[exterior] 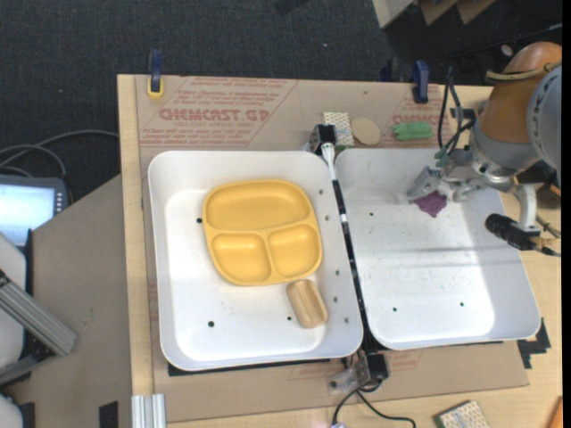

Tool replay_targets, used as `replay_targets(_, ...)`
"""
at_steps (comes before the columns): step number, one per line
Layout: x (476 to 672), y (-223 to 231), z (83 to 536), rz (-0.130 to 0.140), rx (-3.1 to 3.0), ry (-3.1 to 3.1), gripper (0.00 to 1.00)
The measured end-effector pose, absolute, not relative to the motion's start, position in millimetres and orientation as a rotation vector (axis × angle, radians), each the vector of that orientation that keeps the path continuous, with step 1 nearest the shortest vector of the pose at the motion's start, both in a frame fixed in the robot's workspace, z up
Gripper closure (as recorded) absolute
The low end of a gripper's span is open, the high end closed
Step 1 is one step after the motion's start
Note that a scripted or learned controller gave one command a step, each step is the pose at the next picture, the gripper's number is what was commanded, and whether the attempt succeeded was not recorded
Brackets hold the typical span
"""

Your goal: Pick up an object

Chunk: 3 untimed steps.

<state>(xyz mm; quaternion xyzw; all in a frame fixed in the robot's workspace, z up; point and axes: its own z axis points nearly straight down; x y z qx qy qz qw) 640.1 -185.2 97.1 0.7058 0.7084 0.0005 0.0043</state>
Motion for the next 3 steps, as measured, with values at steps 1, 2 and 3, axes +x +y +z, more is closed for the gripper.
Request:
replay_targets(1,668.1,-159,84,0.004,2.215,2.223,0.00)
replay_targets(2,607.6,-222,86,0.017,2.229,2.225,0.00)
replay_targets(3,609.5,-221,97,0.007,2.216,2.225,1.00)
